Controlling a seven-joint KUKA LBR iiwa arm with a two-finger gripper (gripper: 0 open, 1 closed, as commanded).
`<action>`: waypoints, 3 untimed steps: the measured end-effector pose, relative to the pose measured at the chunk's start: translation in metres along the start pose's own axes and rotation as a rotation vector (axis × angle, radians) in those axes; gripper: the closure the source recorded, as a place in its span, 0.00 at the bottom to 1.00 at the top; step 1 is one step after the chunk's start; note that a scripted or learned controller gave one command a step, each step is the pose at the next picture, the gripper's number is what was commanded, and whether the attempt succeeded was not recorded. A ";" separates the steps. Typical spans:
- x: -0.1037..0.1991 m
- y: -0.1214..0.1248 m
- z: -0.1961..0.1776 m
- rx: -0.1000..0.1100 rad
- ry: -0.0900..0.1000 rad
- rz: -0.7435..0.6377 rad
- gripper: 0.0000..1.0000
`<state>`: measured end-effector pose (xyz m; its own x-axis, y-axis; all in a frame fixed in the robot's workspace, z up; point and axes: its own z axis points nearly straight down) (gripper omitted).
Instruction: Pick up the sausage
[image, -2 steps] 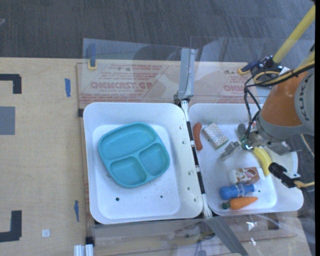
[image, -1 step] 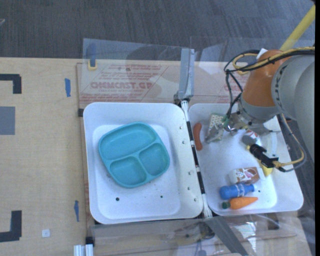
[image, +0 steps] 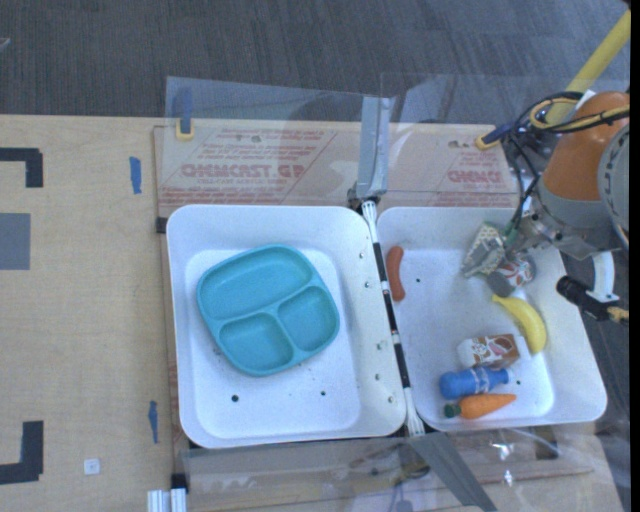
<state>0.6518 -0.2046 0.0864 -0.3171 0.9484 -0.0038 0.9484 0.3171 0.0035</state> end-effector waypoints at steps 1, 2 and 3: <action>0.029 -0.095 -0.032 0.001 0.002 -0.072 0.00; 0.113 -0.068 -0.003 0.003 0.004 -0.040 0.00; 0.018 -0.100 -0.002 -0.004 0.006 -0.035 0.00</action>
<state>0.5517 -0.2194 0.0876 -0.3497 0.9369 0.0020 0.9368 0.3497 0.0078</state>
